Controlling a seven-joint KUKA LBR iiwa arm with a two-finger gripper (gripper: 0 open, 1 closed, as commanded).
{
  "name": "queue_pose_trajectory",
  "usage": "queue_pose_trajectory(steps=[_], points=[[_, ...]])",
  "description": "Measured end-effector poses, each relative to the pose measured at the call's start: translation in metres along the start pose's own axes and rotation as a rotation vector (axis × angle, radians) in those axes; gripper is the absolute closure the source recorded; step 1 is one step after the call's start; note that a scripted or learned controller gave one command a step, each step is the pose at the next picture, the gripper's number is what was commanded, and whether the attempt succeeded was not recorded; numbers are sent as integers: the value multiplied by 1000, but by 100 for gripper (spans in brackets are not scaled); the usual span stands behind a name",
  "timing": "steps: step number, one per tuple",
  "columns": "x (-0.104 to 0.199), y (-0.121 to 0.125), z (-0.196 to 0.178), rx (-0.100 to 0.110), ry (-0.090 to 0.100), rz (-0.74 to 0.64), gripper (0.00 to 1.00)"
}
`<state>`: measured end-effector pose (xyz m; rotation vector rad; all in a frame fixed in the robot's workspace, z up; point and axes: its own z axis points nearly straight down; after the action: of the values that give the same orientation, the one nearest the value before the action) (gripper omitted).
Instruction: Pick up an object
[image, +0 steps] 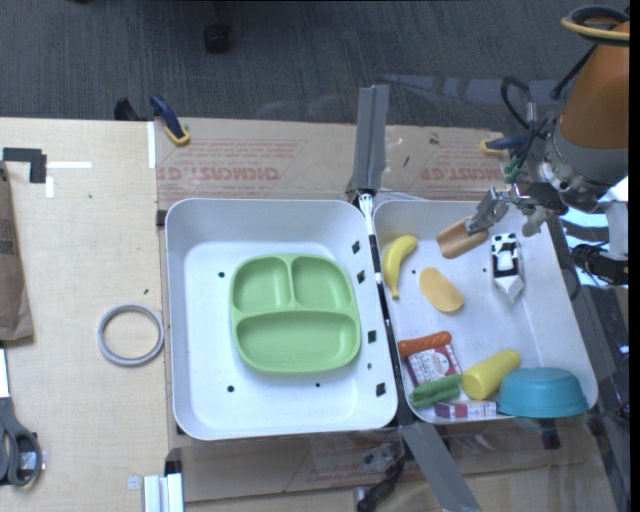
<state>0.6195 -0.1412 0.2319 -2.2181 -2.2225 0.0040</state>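
Note:
My gripper (484, 224) hangs over the back of the right bin (560, 300), reaching in from the upper right. Its grey fingers (491, 211) close on the right end of a brown cylinder (457, 240), which tilts down to the left just above the bin floor. Just left of it lies a yellow banana (397, 262), with an orange oval slice (440, 290) in front. A small black-and-white item (506, 264) lies to the right of the cylinder.
At the right bin's front are a red packet (428, 358), a green piece (435, 390), a yellow bottle (490, 373), a blue bowl (541, 392) and a purple-white box (466, 409). The left bin (190, 300) holds a green divided plate (295, 312). A tape ring (130, 333) lies on the bench.

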Motion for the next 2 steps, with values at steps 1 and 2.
queue_pose_trajectory(steps=[1,2], points=[[25,33,138,-6,-1,-118,0],[43,40,139,-5,-2,-324,0]])
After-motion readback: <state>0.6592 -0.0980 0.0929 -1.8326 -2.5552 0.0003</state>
